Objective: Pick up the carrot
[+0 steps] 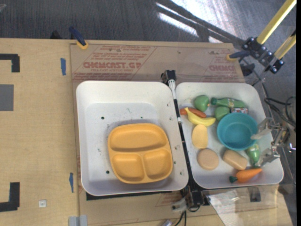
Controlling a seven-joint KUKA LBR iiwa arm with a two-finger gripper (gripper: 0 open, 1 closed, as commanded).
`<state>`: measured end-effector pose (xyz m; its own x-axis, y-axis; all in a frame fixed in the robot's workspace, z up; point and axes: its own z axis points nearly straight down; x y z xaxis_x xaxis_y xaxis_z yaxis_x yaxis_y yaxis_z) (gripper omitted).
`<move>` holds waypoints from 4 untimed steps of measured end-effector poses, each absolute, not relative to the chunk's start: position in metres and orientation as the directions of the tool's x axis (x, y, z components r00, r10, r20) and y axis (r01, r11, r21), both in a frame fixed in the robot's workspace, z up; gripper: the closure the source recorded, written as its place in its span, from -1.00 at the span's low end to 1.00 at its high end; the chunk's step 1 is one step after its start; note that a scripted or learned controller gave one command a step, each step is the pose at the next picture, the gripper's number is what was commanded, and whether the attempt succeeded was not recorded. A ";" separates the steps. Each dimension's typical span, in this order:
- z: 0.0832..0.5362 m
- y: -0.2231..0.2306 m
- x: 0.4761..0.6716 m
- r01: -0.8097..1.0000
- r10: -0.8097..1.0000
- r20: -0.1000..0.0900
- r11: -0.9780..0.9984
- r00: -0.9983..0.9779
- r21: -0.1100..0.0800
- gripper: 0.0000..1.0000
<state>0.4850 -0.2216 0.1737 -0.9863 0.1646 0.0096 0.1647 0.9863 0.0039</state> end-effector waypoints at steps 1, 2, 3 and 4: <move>0.215 -0.175 0.482 0.307 0.307 -0.009 0.952 -0.952 0.002 -1.00; 0.179 -0.160 0.480 0.535 0.535 0.001 0.845 -0.845 0.001 -1.00; 0.399 -0.201 0.496 0.608 0.608 -0.023 0.794 -0.793 0.006 -1.00; 0.294 -0.225 0.478 0.593 0.593 0.006 0.805 -0.805 -0.003 -1.00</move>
<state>0.4785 -0.2248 0.2943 -0.8050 0.5933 0.0063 0.5933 0.8050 -0.0031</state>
